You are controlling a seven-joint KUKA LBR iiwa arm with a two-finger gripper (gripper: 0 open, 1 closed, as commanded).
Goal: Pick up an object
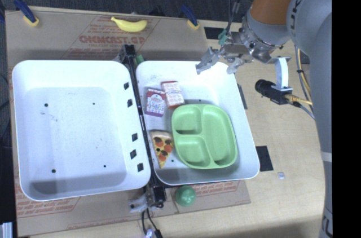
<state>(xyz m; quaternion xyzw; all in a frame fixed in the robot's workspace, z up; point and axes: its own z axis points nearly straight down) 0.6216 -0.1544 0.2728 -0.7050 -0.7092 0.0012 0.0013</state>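
Camera view: right bin (243, 135) holds green plate (203, 135), pizza slice (162, 148).

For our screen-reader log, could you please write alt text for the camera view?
The gripper hangs open over the right bin's far edge, holding nothing. That bin holds a green divided plate, two red cartons and a toy pizza slice.

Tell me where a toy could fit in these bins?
The left bin has its whole floor bare. The right bin is crowded: green plate, pizza slice, red cartons. Bare floor there lies along its far edge, below the gripper.
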